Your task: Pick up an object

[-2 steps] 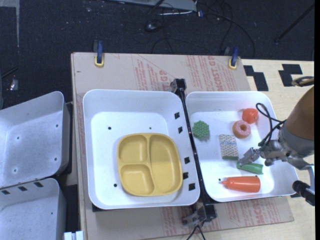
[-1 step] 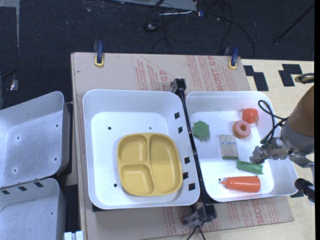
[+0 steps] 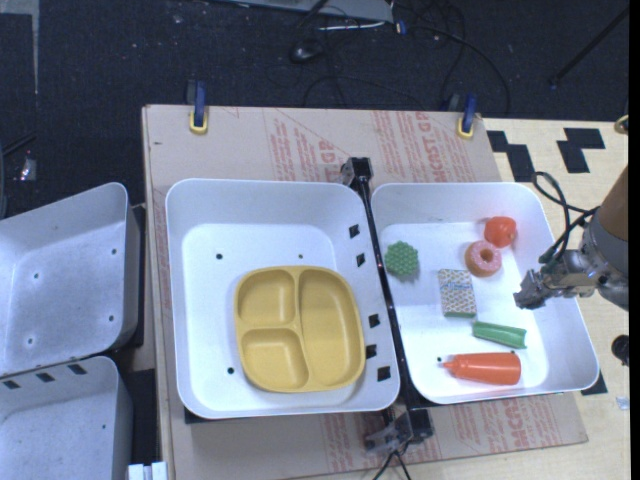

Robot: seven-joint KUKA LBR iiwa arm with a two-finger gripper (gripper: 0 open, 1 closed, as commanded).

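Observation:
The right bin [image 3: 420, 208] holds a green spiky ball [image 3: 402, 259], a red tomato-like piece [image 3: 500, 231], a pink ring [image 3: 484, 259], a speckled sponge block [image 3: 457, 293], a green stick [image 3: 499, 334] and an orange bottle-shaped piece [image 3: 483, 368]. My gripper [image 3: 530, 294] hangs over the bin's right side, just right of the sponge and above the green stick. Nothing shows between its fingers.
The left bin [image 3: 200, 218] carries a yellow three-compartment plate [image 3: 298, 328]. A black divider [image 3: 375, 268] runs between the bins. Spare white bins [image 3: 60, 268] lie off the bench at the left. Cables trail at the right near the arm [image 3: 610, 238].

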